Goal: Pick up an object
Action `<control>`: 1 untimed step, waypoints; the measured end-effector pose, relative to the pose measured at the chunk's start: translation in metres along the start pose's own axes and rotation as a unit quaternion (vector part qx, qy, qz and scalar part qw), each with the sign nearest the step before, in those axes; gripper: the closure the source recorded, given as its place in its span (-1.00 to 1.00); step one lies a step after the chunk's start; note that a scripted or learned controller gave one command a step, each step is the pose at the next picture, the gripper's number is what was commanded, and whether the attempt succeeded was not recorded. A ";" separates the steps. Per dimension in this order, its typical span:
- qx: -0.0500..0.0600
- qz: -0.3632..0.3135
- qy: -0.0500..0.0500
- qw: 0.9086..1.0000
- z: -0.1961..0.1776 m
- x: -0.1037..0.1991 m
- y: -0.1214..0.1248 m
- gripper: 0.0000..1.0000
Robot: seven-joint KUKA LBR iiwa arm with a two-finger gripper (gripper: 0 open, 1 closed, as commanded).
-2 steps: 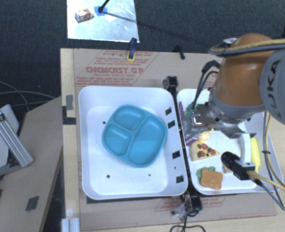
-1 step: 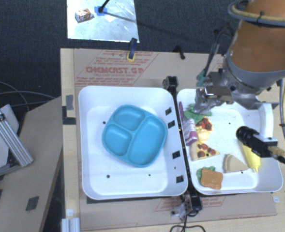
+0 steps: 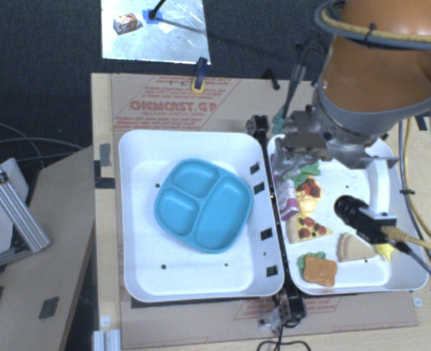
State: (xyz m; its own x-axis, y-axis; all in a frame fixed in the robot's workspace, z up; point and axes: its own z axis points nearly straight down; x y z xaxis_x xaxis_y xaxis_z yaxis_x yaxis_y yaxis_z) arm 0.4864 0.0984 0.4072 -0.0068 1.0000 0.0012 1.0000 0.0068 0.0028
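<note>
1. Fingers of the gripper point(image 3: 298, 152): I cannot tell if they are wide or narrow, because the grey wrist covers them from above.
2. The gripper hangs over the far left corner of the right bin point(image 3: 411, 275), close to the wall between the two bins.
3. The objects to pick lie in the right bin: a purple piece point(image 3: 287, 200) beside the dividing wall, a green and red piece point(image 3: 309, 180) just below the gripper, a pizza slice point(image 3: 309, 229) in the middle, an orange block point(image 3: 320, 270) at the near edge, and a beige wedge point(image 3: 355, 248) just beside it.
4. Nothing is visibly between the gripper and these objects.
5. The left bin point(image 3: 131, 196) holds a blue divided plate point(image 3: 203, 205), lying flat near its centre.
</note>
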 end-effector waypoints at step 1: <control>0.000 0.000 0.000 1.000 -0.013 0.016 0.000 1.00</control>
State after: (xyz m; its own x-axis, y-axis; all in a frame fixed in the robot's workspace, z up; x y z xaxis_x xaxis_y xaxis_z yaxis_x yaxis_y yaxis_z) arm 0.4868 0.1143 0.4197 -0.0059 1.0000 0.0009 1.0000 0.0058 0.0027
